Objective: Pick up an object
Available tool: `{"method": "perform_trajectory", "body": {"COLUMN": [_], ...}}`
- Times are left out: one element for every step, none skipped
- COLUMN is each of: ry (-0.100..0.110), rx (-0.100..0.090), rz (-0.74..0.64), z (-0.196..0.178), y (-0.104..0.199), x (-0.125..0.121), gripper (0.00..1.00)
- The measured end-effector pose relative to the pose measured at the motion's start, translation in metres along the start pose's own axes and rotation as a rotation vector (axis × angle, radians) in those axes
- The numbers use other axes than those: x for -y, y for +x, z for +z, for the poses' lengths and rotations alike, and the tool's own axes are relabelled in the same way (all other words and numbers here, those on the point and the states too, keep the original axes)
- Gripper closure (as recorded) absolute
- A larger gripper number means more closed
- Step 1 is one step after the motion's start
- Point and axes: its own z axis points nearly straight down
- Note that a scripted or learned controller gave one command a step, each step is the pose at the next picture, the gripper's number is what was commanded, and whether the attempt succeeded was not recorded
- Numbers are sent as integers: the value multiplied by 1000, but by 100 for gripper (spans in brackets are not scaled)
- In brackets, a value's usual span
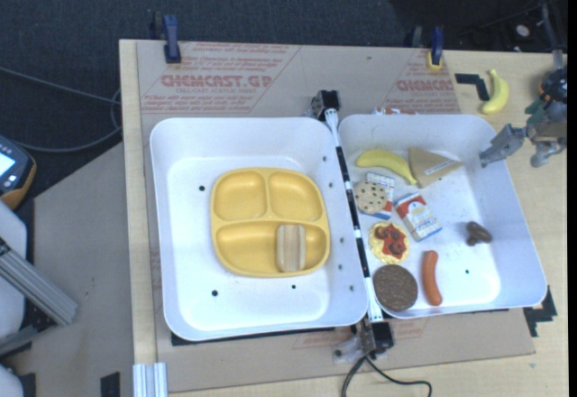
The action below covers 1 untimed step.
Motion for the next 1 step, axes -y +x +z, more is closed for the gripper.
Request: {"method": "perform_trajectory", "body": {"ry": [6], "rx": [-6], "rz": [-5], "z": [175], "y": [90], "x": [21], "gripper": [0]}}
